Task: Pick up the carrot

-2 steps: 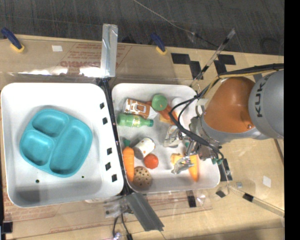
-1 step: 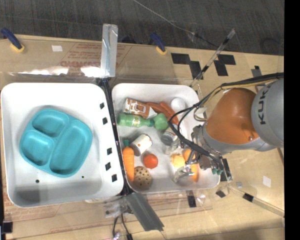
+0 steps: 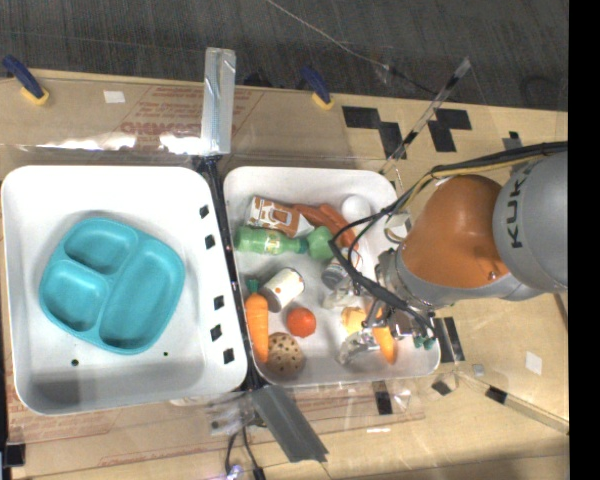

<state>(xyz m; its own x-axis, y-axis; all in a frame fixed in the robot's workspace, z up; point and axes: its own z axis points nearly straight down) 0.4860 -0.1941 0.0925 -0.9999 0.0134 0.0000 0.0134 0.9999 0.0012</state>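
The carrot [image 3: 257, 319] is an orange stick lying along the left wall of the right bin [image 3: 310, 178], its tip pointing to the near edge. My gripper [image 3: 368, 336] is low in the bin's near right corner, about a hand's width right of the carrot, over a small orange and yellow item [image 3: 383, 342]. The arm's orange band [image 3: 458, 236] and cables hide the bin's right side. I see nothing of the carrot at the gripper.
Around the carrot lie a red tomato [image 3: 300, 321], a brown spotted ball [image 3: 285, 354], a white cylinder [image 3: 283, 285], a green bottle [image 3: 275, 240], a brown carton [image 3: 270, 213] and a second orange piece [image 3: 326, 214]. The left bin [image 3: 20, 268] holds a teal divided plate [image 3: 110, 283].
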